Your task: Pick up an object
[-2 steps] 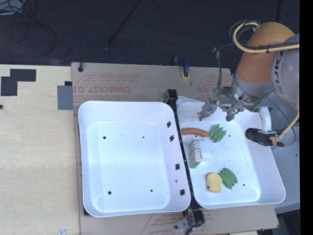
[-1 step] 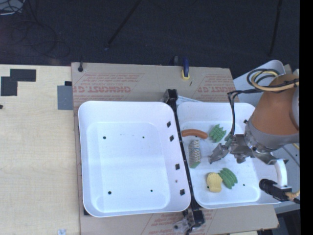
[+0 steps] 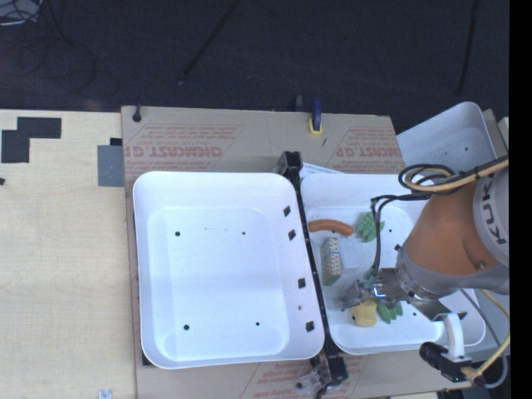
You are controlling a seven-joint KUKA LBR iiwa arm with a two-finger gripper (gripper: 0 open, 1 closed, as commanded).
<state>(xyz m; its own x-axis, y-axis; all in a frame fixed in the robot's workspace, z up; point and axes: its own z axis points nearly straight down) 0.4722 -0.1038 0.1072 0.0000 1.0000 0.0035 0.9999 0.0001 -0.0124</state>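
gripper (image 3: 363,292) is down in the right bin (image 3: 349,191), just above a yellow block (image 3: 364,314), fingers too murky to call.

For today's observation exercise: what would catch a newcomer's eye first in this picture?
The big grey arm with its orange band reaches into the right bin, its gripper low among small things. By it lie a yellow piece, an orange strip and green bits. The left bin is a broad white tray.
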